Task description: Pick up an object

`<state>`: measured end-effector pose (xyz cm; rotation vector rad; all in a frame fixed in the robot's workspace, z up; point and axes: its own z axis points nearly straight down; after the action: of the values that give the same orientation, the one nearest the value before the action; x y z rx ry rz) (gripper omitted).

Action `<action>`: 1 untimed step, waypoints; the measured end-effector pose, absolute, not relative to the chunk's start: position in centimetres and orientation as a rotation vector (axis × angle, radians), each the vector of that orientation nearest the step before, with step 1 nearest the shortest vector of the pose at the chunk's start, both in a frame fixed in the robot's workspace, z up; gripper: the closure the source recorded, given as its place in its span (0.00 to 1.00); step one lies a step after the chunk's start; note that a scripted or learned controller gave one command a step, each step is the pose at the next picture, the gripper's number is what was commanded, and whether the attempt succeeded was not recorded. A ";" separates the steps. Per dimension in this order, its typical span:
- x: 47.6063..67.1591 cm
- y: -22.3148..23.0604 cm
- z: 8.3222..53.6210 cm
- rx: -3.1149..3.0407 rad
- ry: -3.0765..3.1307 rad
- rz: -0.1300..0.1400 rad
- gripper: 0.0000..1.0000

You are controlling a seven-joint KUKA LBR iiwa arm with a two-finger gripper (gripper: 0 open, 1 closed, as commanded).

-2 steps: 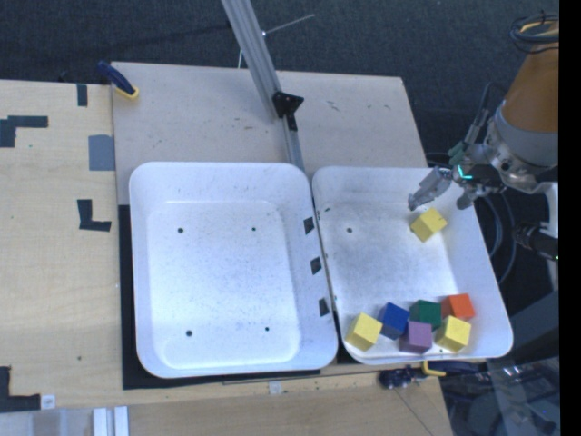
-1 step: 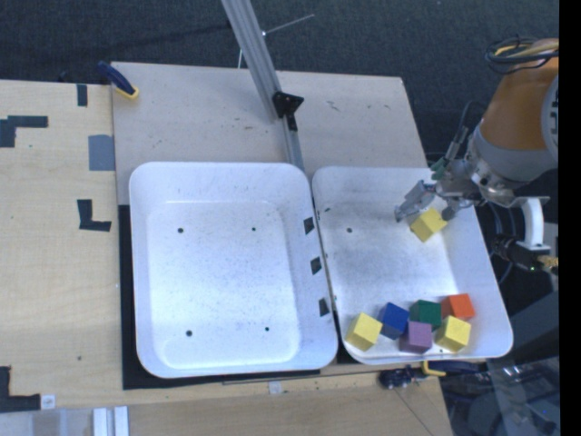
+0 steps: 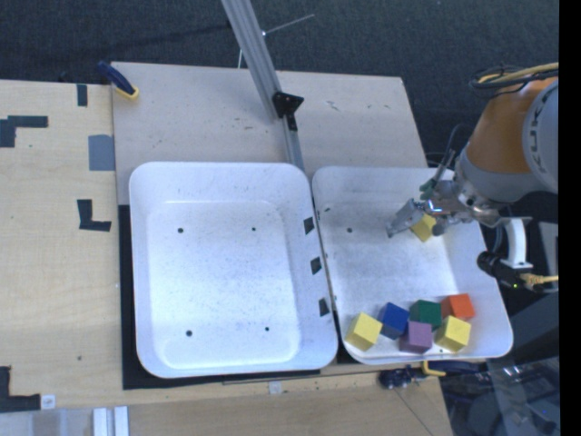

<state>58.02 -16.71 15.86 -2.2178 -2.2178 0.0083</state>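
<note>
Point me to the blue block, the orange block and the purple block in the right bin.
blue block (image 3: 394, 318): camera view, top face.
orange block (image 3: 460, 306): camera view, top face.
purple block (image 3: 418, 335): camera view, top face.

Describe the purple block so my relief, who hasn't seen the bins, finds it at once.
Start at the right-hand white bin and go to its near edge, where six small blocks cluster. The purple block lies in the front row, between two yellow blocks, below the green one. It is the sole purple piece.
</note>
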 end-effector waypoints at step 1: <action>58.7 -17.1 10.1 -2.217 -2.219 0.008 0.00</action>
<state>58.70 -17.07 10.13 -2.2166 -2.2185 0.0077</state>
